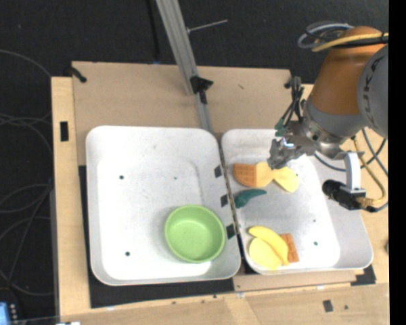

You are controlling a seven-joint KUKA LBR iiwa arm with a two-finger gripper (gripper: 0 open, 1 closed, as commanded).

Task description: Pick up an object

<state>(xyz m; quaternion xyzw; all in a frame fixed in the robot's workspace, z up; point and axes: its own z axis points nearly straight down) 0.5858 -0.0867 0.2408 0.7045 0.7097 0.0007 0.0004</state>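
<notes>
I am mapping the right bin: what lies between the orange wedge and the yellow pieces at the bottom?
In the camera view, a small teal curved piece lies there, near the bin's left wall.

A broad orange band [342,80] is seen on the arm above a grey wrist [328,124]. Thin dark cables [292,110] are run along its nine o'clock side to a small grey metallic hand [279,156].

Tan bench [142,93] on dark floor [68,19] with cables [13,181].
</notes>
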